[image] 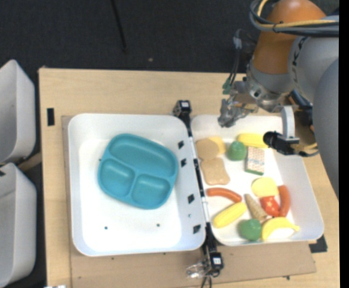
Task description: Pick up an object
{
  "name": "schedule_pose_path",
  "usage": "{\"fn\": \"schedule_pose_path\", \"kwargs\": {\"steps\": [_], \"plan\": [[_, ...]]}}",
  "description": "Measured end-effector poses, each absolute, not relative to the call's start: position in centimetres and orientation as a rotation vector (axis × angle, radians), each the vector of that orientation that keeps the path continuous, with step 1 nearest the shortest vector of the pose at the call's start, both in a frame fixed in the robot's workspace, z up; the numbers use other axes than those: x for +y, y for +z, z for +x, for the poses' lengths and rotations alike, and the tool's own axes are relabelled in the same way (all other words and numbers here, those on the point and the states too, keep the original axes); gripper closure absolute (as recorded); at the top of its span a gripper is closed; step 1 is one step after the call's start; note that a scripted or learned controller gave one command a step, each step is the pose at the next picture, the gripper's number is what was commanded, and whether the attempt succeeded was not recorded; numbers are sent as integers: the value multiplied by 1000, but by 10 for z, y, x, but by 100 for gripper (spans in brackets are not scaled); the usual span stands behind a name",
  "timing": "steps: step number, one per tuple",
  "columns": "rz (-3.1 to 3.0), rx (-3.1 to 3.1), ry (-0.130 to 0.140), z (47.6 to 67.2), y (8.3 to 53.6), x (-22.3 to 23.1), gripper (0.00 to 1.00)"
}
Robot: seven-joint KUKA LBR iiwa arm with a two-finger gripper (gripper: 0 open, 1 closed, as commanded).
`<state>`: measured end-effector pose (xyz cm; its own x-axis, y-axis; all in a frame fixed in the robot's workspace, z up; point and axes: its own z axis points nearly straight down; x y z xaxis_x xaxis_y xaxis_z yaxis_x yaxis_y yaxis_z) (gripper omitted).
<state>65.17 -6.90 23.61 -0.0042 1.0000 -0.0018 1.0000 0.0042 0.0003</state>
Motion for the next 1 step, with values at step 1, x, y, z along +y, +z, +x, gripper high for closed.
{"fn": "schedule_pose_path", "kwargs": {"steps": [1], "plan": [[2219,2219,2,648,252,-77,100]]}}
